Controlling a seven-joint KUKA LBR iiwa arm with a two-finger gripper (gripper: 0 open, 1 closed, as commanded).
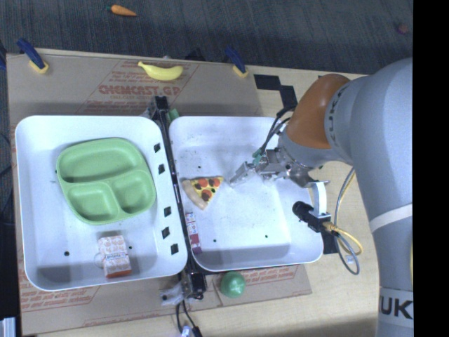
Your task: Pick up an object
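Note:
A toy pizza slice (202,187) lies in the right bin (238,253), near its left wall. My gripper (239,175) hangs low over the right bin's middle, just right of the slice and slightly above it, apart from it. The grey arm with its orange band (313,115) reaches in from the right. In the left bin (35,209) rest a green divided plate (106,180) and, toward the front, a small red-and-white packet (114,254).
A yellow banana (161,69) lies on the cardboard behind the bins. A green ball (233,283) sits in front of the right bin. Blue clamps (33,56) hold the cardboard's back edge. Cables (342,239) trail by the right bin's right rim.

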